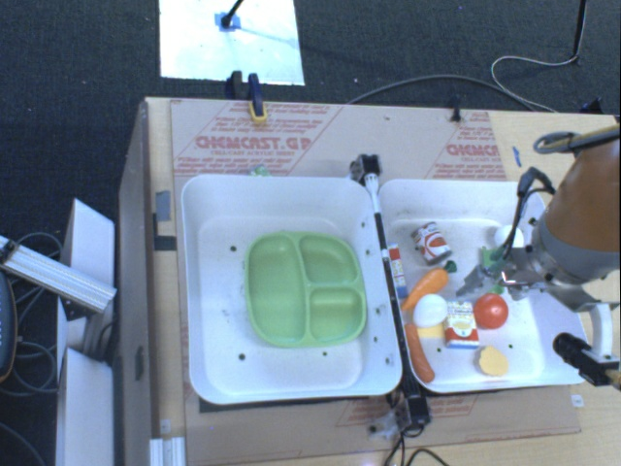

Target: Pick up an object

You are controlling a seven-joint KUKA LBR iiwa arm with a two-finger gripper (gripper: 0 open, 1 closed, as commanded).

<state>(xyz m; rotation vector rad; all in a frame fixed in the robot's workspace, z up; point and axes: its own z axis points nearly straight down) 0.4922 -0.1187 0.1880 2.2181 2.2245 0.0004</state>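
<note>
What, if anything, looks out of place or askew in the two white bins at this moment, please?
Nothing looks spilled or damaged. The green divided plastic plate lies flat in the left white bin. In the right white bin, the small toy foods lie loosely jumbled; one long orange carrot rests against the divider wall. The gripper is beside the red tomato.

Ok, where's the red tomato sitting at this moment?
In the camera view, the red tomato lies in the right bin, toward its right side, just right of the small carton and above the yellow piece, close by the end effector.
</note>
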